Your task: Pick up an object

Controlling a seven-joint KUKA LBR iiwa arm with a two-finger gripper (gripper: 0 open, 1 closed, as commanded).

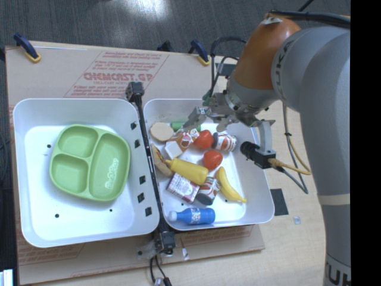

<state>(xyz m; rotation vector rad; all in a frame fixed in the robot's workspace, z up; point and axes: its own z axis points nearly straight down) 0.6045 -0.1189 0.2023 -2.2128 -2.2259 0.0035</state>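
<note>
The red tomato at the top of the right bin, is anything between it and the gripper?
Nothing visible does. The gripper hangs just above the red tomato, with only neighbouring toys crowded beside it.

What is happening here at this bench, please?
A grey robot arm reaches in from the right, with its gripper low over the right bin. That bin holds a pile of toy food: a tomato, a yellow corn cob, a banana and a blue bottle. The left bin holds a green divided plate. Nothing looks lifted yet.
</note>
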